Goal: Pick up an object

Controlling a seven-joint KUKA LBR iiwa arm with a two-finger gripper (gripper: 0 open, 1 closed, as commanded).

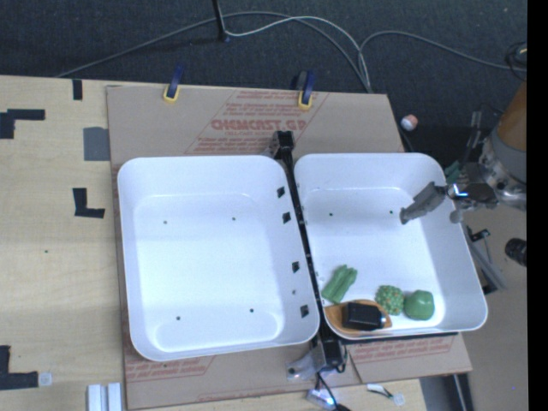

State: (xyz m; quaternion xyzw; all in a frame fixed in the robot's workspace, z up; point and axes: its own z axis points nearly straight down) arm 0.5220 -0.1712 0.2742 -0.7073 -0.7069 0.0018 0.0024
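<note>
Gripper [414,209] over the right bin [360,178]; we cannot tell its grip.
We see the objects well apart from it at the near edge: green vegetable [339,282], broccoli [390,299], green pepper [419,305], black block [363,317].

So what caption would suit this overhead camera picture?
Gripper over the right bin; green toys and a black block along its near edge.

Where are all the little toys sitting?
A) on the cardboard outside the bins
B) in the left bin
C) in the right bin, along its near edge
C: the green pieces and the black thing lie along the near edge of the right bin.
</note>
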